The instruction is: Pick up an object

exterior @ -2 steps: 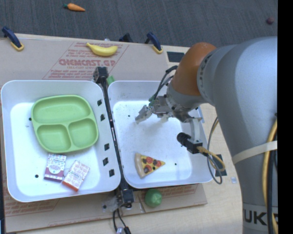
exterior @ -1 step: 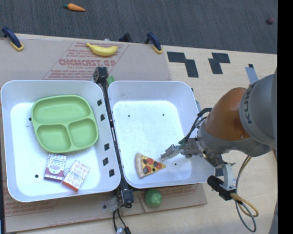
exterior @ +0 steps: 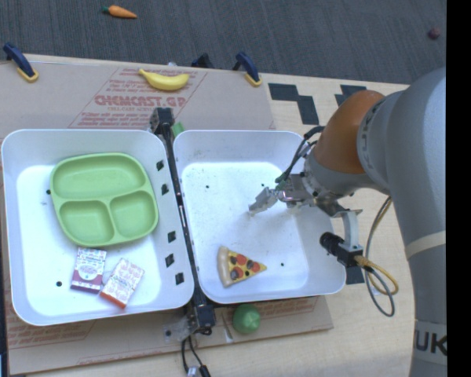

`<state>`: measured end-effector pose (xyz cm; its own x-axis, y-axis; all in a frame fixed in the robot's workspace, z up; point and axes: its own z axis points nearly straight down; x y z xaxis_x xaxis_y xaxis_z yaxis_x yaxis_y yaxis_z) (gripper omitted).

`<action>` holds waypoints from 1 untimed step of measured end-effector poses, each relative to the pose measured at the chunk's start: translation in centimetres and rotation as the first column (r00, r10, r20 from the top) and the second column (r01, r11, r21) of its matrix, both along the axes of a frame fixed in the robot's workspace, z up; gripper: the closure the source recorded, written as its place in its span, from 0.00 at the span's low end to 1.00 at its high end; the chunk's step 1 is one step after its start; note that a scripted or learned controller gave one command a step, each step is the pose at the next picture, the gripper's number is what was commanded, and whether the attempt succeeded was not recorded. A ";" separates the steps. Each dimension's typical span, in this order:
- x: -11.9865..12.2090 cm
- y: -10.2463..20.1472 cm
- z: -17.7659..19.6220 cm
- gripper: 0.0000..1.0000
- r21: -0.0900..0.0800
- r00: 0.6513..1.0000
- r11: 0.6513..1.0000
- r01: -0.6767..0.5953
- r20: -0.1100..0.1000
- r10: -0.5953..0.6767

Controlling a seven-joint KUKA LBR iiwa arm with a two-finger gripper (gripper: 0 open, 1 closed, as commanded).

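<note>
A toy pizza slice (exterior: 237, 265) lies near the front of the right bin (exterior: 220, 144). The left bin (exterior: 20, 210) holds a green divided plate (exterior: 104, 196) and two small packets (exterior: 89, 269) (exterior: 123, 281) at its front. My gripper (exterior: 259, 199) hangs low over the middle of the right bin, pointing left. It is open with nothing between its fingers, and it sits well behind the pizza slice, apart from it.
A toy banana (exterior: 165, 78) rests on the cardboard behind the bins. A green ball (exterior: 246, 318) sits outside the right bin's front rim. A black divider (exterior: 175, 210) runs between the bins. The arm's cable (exterior: 373, 277) loops over the right bin's right rim.
</note>
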<state>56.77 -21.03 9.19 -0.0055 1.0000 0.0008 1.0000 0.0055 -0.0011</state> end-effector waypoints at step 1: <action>1.5 -0.1 1.9 0.00 0.001 1.000 1.000 0.001 0.000 -0.001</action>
<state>58.26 -21.09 11.09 -0.0046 1.0000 0.0014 1.0000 0.0046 -0.0009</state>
